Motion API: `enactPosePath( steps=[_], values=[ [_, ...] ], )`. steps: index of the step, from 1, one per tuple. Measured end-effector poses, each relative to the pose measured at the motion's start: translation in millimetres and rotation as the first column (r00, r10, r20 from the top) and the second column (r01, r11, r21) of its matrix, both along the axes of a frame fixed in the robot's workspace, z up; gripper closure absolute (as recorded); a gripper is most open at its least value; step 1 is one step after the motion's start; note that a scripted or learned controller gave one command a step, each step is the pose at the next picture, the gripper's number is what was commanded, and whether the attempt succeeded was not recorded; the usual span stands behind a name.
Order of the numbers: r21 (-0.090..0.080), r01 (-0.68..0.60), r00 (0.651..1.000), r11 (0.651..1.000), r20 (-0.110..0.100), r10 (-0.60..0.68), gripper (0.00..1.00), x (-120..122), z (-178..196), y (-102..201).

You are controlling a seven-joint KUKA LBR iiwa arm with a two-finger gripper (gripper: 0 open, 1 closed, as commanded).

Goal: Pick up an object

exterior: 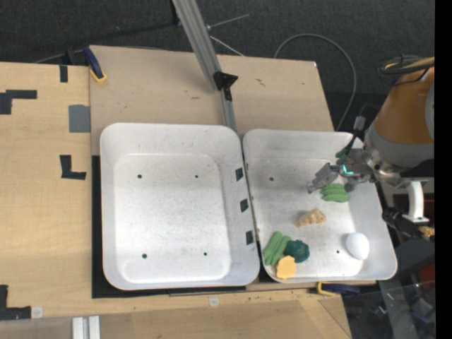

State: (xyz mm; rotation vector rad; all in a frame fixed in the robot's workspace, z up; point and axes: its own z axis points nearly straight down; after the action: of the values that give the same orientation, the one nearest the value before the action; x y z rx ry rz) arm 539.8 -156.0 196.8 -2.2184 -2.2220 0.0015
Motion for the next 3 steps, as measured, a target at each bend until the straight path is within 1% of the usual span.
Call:
enactPosePath(
  steps=[1,2,3],
  values=[
    [0.0,0.001,1.0,1.0,-0.006,-0.001,0.0,-11.1,-50.0,0.6],
    [0.001,0.001,1.0,1.0,-0.006,-0.001,0.0,-13.1,-104.2,1.6],
    [0.0,0.0,1.0,1.0,-0.002,0.0,1.0,-11.8,-91.3,1.9]
  ],
)
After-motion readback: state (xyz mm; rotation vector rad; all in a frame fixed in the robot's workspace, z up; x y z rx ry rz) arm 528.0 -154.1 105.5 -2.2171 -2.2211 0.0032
